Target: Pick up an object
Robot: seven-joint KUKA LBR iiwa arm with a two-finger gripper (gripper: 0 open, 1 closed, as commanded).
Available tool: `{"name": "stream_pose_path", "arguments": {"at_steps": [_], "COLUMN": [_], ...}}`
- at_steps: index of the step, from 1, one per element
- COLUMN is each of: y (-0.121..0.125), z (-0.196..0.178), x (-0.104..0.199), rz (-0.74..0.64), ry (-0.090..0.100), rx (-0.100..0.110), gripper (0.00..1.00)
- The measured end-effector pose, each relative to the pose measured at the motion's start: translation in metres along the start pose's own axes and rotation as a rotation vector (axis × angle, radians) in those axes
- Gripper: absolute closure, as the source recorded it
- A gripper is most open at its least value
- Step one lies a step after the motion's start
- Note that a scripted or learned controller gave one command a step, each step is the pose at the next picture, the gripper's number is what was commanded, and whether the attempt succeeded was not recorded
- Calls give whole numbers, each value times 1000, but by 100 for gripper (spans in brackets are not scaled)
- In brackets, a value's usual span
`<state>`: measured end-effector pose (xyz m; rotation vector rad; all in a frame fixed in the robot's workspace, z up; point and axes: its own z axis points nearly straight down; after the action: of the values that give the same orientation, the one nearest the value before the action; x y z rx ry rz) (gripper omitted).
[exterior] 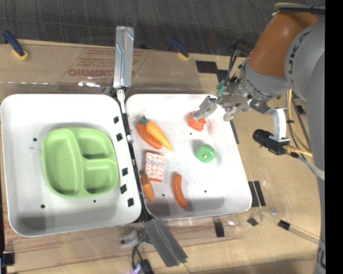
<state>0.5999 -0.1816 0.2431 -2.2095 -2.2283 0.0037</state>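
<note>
My gripper [217, 109] hovers over the right bin's [228, 196] far right corner and looks open, one finger [205, 106] to the left, the other toward the bin's rim. A small red-orange object [196, 122] lies just below the left finger, outside the gap between the fingers. Further left an orange carrot [155, 133] lies at a slant. A green round object [204, 153] sits a little in front of the gripper. Nearer the bin's front are a red-and-white box [154, 166], a red sausage [180, 190] and a small orange piece [148, 190].
The left bin [17, 124] holds a green divided plate [80, 161]. A metal strip [123, 56] stands at the divider's far end. The grey arm with its orange band [277, 39] and cables [274, 138] overhang the bench right of the bins.
</note>
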Motion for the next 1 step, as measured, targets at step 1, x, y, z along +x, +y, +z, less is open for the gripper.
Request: {"name": "stream_pose_path", "arguments": {"at_steps": [1], "y": [15], "z": [152], "x": [71], "rz": [50], "ry": [-1], "rx": [-2], "gripper": [0]}}
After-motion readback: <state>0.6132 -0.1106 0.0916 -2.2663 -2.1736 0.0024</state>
